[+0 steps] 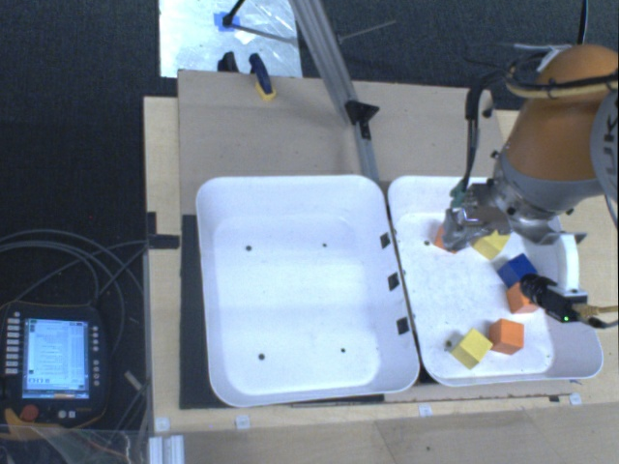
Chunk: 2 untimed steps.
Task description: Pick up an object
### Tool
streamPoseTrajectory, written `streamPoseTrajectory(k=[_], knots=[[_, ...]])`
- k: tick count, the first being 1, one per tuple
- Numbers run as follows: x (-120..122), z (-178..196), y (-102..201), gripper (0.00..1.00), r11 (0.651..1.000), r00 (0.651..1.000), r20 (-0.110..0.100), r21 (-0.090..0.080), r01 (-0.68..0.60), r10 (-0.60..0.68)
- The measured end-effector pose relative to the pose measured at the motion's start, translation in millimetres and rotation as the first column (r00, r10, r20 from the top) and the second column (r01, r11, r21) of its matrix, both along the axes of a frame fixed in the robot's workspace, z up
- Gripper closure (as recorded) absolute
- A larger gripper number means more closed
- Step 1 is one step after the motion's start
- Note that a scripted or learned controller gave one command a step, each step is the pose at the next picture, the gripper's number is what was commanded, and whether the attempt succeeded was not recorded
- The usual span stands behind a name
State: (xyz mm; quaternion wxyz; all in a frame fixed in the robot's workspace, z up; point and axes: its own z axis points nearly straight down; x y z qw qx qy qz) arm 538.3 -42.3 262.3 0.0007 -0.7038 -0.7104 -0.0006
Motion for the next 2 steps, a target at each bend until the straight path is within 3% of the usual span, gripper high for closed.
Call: streamPoseTrajectory(k=[2], knots=[[-21.2, -14.5, 102.4, 1.0, 1.0, 1.0, 0.001, 0.0, -0.001, 0.001]])
